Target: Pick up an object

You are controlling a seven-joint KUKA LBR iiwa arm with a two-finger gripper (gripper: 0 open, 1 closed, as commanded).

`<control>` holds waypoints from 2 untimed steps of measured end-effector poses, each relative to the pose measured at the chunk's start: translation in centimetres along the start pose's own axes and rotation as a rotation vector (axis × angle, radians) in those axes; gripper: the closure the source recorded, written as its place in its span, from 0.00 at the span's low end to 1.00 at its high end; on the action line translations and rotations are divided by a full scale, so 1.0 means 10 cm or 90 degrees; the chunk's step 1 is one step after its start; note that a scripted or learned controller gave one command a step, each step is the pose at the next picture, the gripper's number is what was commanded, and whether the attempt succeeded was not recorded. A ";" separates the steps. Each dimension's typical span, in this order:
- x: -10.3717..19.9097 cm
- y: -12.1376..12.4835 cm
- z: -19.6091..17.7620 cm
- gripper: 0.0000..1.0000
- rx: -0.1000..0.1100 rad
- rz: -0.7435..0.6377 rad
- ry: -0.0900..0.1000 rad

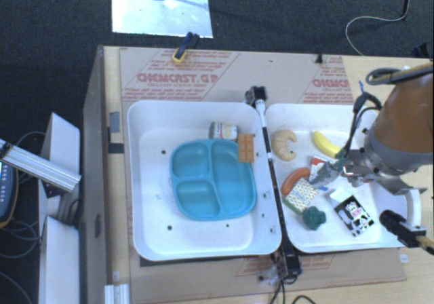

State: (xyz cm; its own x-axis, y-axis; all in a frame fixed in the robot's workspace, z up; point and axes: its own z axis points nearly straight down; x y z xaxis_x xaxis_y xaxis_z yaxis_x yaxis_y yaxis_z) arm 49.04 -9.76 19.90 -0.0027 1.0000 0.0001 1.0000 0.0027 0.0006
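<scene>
Camera view: arm was seen low over the right bin [298,245], with the gripper [330,174] among the small things.

Gripper state could not be told; nothing was seen held. Around it in the right bin were noted a banana [326,143], a croissant [284,144], a red sausage [296,180], a checkered block [300,195], a green lump [314,217] and a black-and-white card [354,214]. In the left bin [146,160] lay a blue divided plate [211,179], a small can [223,131] and a waffle [245,148]. Judged: one item ought to be singled out, the descent centred on it, clear of neighbours, and the closing done before any lift. The crowded middle was judged likeliest to cause a slip or a double catch.
</scene>
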 end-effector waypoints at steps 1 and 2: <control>0.13 0.41 1.00 0.00 -0.009 0.002 -0.001; -0.55 1.10 0.95 0.00 -0.002 0.001 -0.002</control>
State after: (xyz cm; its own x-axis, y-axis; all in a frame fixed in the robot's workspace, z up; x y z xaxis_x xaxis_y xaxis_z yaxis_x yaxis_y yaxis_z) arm 60.10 -15.23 10.38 -0.0006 1.0000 -0.0023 1.0000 0.0006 0.0037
